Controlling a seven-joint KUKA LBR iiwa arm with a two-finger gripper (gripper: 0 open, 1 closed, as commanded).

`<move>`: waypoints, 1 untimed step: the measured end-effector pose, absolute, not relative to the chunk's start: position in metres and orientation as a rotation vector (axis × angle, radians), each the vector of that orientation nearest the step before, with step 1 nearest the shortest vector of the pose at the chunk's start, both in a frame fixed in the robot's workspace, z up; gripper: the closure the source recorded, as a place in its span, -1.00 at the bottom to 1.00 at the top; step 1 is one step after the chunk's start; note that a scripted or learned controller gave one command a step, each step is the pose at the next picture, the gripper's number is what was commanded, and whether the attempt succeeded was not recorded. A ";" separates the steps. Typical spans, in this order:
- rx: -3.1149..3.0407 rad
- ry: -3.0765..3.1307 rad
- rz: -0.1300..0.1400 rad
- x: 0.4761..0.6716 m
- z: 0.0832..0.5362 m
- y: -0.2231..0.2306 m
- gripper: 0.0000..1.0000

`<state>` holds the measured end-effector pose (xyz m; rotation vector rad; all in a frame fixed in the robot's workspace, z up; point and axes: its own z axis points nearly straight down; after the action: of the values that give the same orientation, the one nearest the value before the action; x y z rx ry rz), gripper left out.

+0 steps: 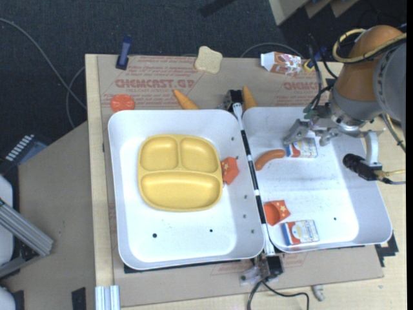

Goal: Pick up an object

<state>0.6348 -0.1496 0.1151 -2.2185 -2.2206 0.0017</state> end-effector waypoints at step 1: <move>-2.224 -2.227 -0.006 0.663 0.089 -0.179 -1.00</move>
<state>0.6634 -0.1794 0.0889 -2.2235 -2.2265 -0.0060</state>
